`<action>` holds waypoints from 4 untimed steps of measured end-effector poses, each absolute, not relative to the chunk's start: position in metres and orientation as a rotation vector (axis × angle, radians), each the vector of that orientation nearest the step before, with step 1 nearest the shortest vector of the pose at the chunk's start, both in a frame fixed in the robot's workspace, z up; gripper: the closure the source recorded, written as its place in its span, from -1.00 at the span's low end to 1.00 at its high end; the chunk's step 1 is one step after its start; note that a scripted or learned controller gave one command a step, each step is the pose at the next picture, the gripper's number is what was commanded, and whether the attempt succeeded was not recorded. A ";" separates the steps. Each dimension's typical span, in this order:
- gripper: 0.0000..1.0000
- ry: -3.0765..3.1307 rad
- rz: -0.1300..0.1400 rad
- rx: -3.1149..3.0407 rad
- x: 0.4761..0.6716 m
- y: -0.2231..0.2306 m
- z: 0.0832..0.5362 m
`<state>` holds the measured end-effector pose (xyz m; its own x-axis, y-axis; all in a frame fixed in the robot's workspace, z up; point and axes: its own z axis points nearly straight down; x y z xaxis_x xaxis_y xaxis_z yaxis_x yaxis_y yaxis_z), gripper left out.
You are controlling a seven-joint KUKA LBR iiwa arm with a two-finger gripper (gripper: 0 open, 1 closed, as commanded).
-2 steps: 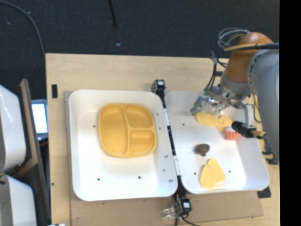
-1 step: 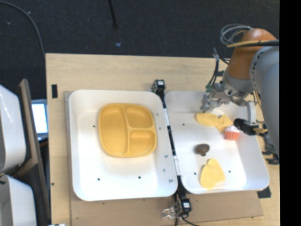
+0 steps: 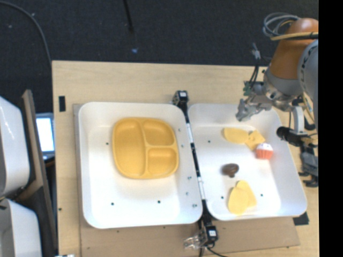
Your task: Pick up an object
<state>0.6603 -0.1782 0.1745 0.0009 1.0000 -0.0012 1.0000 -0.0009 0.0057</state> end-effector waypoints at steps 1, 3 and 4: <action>1.00 2.217 0.005 2.219 0.659 -0.188 0.231; 1.00 2.223 0.002 2.218 0.649 -0.145 0.264; 1.00 2.224 0.001 2.219 0.651 -0.099 0.254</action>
<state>0.6511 -0.0986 0.2537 -0.0026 1.0000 0.0004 1.0000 0.0026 0.0004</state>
